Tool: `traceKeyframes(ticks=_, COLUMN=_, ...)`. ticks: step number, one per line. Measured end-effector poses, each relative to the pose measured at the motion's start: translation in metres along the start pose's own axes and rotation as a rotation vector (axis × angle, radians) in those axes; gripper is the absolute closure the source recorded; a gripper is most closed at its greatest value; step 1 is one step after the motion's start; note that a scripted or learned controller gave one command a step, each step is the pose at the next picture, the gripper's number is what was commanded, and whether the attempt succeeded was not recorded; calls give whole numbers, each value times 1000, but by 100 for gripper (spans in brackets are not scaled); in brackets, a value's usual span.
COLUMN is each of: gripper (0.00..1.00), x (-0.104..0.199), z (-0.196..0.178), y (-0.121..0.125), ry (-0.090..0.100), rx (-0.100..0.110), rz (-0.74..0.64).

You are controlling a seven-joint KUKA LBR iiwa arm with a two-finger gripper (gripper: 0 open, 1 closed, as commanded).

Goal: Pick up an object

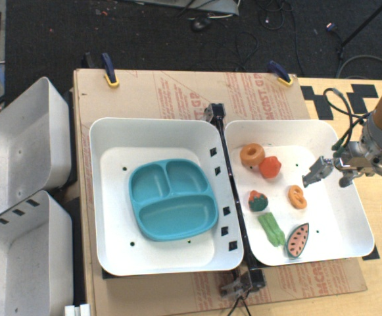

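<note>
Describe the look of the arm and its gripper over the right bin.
The arm enters from the right as a grey, rounded body with an orange patch at its upper edge. Dark cables loop beside it near the wrist. The wrist is a metallic grey block, and the gripper ends in slim dark grey fingers.
</note>
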State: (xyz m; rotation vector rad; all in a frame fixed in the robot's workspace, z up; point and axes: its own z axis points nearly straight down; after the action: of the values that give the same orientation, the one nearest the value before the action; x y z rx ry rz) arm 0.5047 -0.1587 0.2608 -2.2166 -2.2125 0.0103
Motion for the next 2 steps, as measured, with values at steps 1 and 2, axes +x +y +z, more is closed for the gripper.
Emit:
traceKeyframes(ticks=1, gripper=0, x=0, z=-6, y=2, ry=-2, rx=-11, rz=-3)
traceKeyframes(ticks=2, gripper=0, x=4, z=38, y=1, ry=-1, rx=-7, rz=-1)
